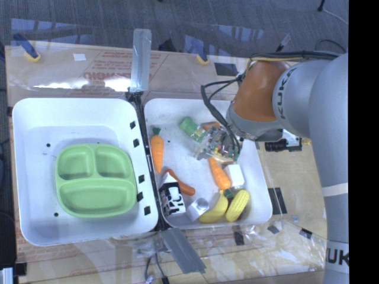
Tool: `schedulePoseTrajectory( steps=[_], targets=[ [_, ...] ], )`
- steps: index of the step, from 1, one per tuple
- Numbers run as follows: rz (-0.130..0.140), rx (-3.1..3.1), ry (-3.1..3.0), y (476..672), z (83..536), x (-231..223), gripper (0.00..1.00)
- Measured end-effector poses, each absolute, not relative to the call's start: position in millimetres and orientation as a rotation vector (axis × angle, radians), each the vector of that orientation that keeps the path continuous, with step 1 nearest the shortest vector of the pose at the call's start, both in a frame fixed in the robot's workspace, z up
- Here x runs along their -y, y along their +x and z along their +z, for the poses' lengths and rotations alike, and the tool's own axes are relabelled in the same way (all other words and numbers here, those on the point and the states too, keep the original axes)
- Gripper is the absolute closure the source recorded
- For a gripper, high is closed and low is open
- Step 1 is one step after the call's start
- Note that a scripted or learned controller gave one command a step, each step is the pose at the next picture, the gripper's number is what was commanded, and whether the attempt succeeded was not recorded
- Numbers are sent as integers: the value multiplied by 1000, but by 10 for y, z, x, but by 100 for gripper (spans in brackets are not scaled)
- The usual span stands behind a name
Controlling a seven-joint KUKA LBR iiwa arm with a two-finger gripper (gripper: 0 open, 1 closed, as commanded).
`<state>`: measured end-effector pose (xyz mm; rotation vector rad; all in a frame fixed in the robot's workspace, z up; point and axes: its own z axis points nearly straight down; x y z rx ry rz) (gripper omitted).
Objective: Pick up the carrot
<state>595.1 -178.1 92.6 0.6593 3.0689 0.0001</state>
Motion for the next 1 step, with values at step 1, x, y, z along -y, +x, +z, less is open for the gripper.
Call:
schedulePoseTrajectory(
  steps=[1],
  targets=[
    [7, -3023, 830, 5448, 1959, 521, 100]
  ],
)
